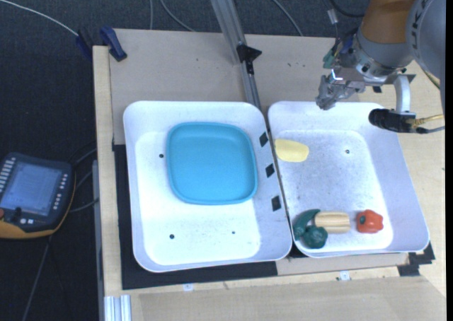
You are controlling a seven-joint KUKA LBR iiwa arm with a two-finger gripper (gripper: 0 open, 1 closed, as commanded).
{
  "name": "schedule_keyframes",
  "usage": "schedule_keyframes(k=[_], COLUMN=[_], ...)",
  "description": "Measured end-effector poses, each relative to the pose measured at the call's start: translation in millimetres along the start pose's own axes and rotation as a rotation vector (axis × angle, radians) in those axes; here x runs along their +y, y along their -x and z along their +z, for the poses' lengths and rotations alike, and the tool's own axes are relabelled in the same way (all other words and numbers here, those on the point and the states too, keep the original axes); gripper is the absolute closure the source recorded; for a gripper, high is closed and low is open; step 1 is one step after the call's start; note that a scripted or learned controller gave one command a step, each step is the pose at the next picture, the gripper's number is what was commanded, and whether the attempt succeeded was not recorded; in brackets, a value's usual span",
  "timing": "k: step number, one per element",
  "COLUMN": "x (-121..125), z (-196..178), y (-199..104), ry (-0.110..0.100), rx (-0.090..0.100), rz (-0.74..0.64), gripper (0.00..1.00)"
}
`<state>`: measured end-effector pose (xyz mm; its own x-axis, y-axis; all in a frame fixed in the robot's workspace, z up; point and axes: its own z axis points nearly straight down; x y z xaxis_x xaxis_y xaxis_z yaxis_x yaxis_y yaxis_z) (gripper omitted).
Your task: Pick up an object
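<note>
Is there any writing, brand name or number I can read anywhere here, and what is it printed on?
None can be read.
The handheld control pad on the floor has a lit screen and rows of buttons, but everything on it is too small and blurred to read.
The blue plate, the two white bins and the toy foods carry no visible markings.

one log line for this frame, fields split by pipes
gripper above right bin far rim, nothing held | lemon, corn, red pepper, green item in right bin | blue plate in left bin
</note>
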<state>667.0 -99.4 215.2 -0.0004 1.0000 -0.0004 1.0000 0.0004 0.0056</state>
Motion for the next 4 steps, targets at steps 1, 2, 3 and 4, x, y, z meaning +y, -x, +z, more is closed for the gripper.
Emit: schedule_keyframes(k=[1, 2, 3, 4], x=[1.1, -25.9, -49.9, -71.2], z=[-50.9, -56.9, -43.8, -48.3], y=[0.0, -45.0, -84.5, -137.2], ry=[-0.001, -0.003, -0.005, -0.005], rx=[0.000, 0.001, 0.001, 0.002], rz=[0.000, -0.003, -0.003, -0.004], gripper=[1.00, 1.00, 1.00, 1.00])
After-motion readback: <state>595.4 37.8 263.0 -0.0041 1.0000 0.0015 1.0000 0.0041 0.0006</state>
